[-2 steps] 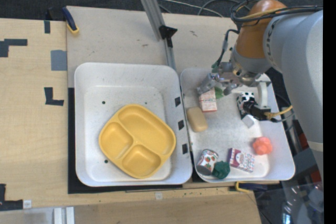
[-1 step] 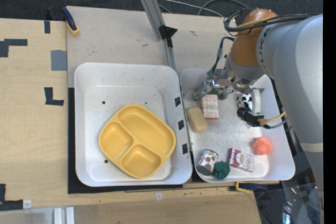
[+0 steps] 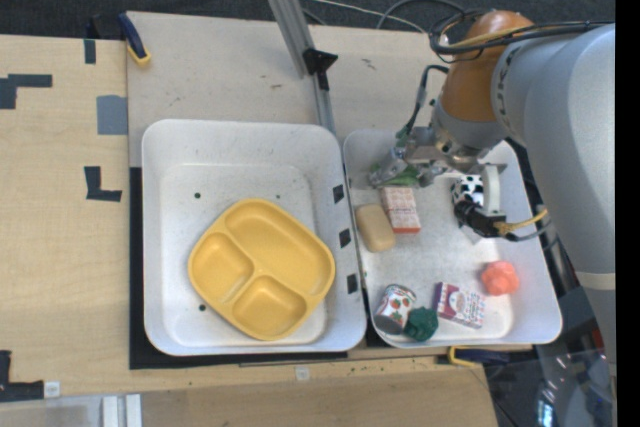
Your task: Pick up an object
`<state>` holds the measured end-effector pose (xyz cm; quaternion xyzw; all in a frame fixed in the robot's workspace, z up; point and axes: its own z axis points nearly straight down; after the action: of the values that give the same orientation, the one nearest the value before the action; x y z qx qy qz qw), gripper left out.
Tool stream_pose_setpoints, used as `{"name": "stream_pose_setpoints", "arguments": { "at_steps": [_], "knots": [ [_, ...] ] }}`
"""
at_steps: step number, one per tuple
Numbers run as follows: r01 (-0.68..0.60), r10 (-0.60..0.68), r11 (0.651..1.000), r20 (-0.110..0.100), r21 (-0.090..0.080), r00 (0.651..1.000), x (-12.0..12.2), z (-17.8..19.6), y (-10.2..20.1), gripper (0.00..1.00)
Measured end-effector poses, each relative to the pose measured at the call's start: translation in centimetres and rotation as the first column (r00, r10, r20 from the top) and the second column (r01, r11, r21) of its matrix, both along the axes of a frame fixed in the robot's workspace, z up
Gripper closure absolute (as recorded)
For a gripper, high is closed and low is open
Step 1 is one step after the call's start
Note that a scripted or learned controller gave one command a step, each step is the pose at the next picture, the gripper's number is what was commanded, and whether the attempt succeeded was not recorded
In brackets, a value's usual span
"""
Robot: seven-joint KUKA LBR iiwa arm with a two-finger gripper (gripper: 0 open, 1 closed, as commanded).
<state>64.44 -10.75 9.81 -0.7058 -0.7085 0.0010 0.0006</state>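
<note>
My gripper (image 3: 405, 166) hangs low over the far end of the right bin (image 3: 548, 315), coming down from the grey arm with its orange band. Something small and green (image 3: 399, 174) lies right under it; whether it is held is hidden. Just in front lies a red and white carton (image 3: 401, 209), with a tan oval block (image 3: 376, 228) to its left. Toward the bin's near end lie an orange ball (image 3: 500, 277), a small purple and red box (image 3: 459, 304), a round red and white tin (image 3: 396, 304) and a dark green lump (image 3: 423, 323).
The left bin (image 3: 170, 155) holds a yellow divided plate (image 3: 262, 266). A grey metal post (image 3: 285, 0) slants up from between the bins at the back. The arm's bulk covers the right bin's far right side.
</note>
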Motion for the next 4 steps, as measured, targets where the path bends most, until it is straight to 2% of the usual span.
{"name": "stream_pose_setpoints", "arguments": {
  "at_steps": [1, 2, 3, 4],
  "knots": [
    [0.001, -0.001, 1.0, 0.008, 0.0, 1.0, 0.6, 6.2, 0.5, 1.0],
    [0.002, -0.002, 1.0, 0.005, 0.001, 1.0, 0.5, 10.4, 0.6, 1.0],
    [0.002, -0.002, 1.0, 0.004, 0.001, 1.0, 0.5, 13.0, 0.7, 1.0],
    [-0.003, 0.003, 1.0, 0.0, 0.003, 1.0, 0.7, 12.4, 6.5, 1.0]
  ]
}}
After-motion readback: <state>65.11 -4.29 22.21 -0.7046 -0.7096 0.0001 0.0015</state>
